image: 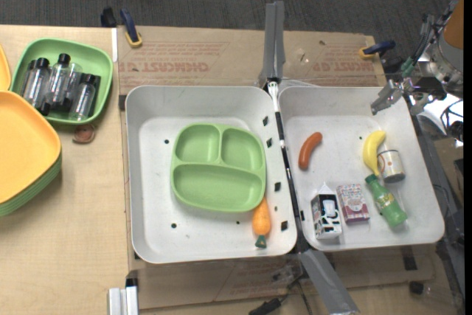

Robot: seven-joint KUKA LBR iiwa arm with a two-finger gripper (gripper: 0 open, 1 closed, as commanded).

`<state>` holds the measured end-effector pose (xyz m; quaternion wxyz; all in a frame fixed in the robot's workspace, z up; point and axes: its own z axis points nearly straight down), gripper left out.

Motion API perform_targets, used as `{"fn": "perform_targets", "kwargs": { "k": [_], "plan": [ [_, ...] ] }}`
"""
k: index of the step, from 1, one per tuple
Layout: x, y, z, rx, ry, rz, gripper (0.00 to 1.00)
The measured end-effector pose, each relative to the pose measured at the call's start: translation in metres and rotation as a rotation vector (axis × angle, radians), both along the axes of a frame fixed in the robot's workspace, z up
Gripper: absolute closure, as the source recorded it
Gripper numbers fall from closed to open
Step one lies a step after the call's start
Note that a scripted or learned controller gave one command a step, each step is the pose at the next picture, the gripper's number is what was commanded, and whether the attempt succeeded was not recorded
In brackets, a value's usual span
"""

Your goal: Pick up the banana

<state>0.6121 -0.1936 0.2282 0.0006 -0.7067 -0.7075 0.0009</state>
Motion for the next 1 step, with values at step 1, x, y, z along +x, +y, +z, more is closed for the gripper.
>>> {"fn": "perform_targets", "kwargs": {
  "k": [1],
  "plan": [
    [-0.0321, -0.0264, -0.0899, 0.002, 0.001, -0.105, 0.00]
  ]
}}
